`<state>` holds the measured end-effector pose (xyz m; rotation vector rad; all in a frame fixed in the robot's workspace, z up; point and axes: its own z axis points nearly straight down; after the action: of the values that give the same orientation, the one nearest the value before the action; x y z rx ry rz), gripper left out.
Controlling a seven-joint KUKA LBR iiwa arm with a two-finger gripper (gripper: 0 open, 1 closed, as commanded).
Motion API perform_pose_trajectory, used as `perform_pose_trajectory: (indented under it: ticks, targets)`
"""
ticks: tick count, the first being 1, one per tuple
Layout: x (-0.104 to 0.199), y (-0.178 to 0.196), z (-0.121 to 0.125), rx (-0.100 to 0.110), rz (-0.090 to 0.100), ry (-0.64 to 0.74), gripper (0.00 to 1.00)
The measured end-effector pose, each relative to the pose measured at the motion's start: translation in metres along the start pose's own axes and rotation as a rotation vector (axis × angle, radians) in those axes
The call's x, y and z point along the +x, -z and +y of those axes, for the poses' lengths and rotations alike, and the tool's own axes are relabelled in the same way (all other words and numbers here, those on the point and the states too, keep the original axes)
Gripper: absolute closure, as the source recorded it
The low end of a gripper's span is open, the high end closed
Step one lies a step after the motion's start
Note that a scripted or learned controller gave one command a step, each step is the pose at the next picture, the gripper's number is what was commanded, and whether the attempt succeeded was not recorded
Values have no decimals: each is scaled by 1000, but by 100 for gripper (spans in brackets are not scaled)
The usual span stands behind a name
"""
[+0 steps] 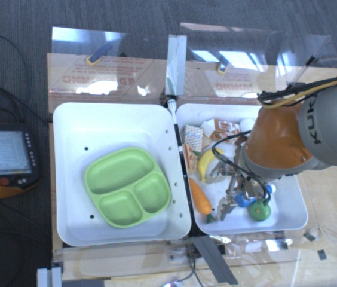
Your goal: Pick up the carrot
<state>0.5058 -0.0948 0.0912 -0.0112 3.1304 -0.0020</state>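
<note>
One smooth, tapered orange carrot (201, 198) lies just left of our metal two-finger gripper (233, 203); whether its fingers are open, we can't tell.

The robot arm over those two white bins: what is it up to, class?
The arm's gripper hangs low in the right bin, among small items. The carrot it should pick up lies just beside it near the bin's left wall, not between the fingers. A green apple sits nearby. The left bin holds a green divided plate.
</note>
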Motion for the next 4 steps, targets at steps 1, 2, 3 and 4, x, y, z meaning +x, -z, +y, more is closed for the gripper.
perform_pose_trajectory:
  ticks: [1, 2, 3, 4]
  targets:
    - [-83, -1, -2, 1, -3, -234, 0]
    - [-49, -1, -37, 0, -4, -380, 0]
    - [-51, 11, -37, 2, -11, -378, 100]
    - [-83, 94, 47, -2, 4, -121, 100]
